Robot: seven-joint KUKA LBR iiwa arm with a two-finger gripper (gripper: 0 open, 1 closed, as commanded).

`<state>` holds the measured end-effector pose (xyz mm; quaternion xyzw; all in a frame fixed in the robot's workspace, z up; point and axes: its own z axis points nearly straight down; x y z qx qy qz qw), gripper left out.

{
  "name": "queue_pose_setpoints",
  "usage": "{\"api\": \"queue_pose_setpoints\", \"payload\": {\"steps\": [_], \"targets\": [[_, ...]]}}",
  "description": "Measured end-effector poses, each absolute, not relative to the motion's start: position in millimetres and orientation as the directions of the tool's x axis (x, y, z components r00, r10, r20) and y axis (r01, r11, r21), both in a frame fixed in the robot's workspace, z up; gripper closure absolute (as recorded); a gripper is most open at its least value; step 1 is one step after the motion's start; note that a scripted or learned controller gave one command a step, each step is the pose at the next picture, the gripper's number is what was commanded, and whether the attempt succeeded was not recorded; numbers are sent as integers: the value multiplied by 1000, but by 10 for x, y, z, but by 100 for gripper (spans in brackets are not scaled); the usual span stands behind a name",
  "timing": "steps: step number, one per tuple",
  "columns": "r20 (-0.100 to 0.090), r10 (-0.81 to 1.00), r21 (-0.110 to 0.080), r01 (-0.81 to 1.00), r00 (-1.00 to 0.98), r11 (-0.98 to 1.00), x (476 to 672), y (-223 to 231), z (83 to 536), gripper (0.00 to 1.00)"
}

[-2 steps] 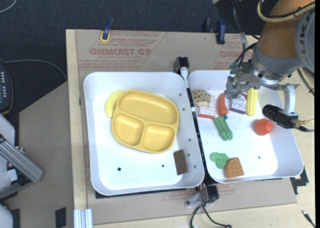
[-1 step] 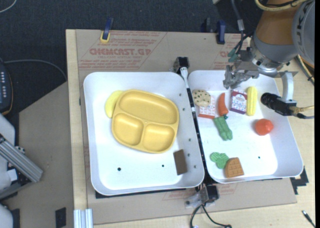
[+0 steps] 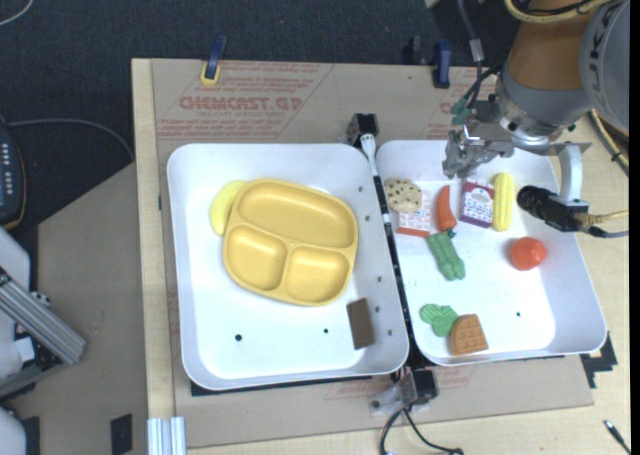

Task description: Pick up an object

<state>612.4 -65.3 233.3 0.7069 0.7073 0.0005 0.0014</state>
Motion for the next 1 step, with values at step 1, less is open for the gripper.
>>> {"api": "queue_pose_setpoints", "payload": {"steps": [1], "targets": [[0, 1000, -2, 1000, 1, -1, 6013, -659, 2335, 100]]}}
